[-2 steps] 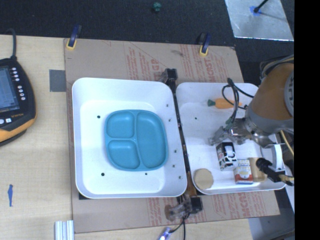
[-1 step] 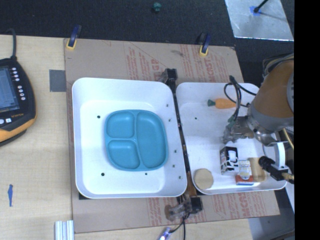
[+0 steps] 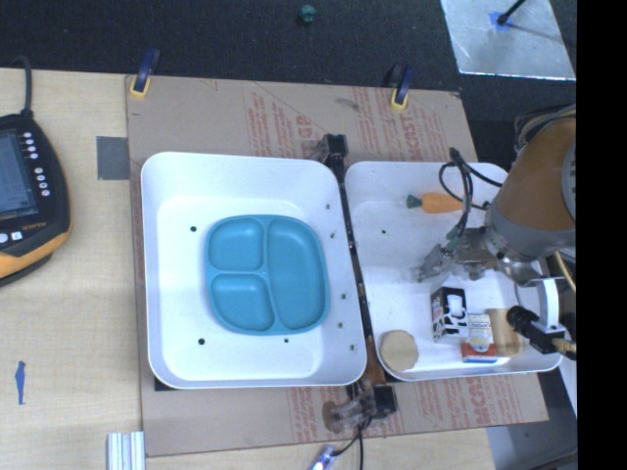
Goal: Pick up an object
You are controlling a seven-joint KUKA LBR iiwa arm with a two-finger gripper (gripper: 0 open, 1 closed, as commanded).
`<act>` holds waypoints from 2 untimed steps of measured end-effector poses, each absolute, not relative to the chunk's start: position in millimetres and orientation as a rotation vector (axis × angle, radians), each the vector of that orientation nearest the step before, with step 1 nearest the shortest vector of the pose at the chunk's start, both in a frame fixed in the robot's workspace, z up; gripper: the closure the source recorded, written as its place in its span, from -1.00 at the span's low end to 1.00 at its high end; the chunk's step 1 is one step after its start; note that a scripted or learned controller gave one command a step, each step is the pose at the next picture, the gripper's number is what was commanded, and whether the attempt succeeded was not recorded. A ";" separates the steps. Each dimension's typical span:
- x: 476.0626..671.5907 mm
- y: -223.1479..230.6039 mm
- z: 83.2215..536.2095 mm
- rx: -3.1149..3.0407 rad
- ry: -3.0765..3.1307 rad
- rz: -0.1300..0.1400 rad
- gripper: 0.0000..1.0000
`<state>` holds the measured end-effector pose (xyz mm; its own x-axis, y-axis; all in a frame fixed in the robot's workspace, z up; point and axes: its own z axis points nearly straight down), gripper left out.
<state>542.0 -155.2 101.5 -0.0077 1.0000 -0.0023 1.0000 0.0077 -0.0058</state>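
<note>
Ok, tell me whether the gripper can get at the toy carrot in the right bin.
Probably yes: the gripper hangs in the same bin, the carrot lies just beyond it, with bare floor between them.

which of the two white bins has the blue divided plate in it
The left bin: the blue three-compartment plate lies at its middle. The right bin holds small items instead, such as a toy carrot.

We see a wooden bench [image 3: 69, 351] bearing clamped cardboard [image 3: 294, 116], two white bins [image 3: 157, 262] centre-frame, and a teach pendant [image 3: 24, 199] at left.
</note>
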 end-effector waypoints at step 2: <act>509.8 -152.3 101.6 -2.210 -2.230 0.007 1.00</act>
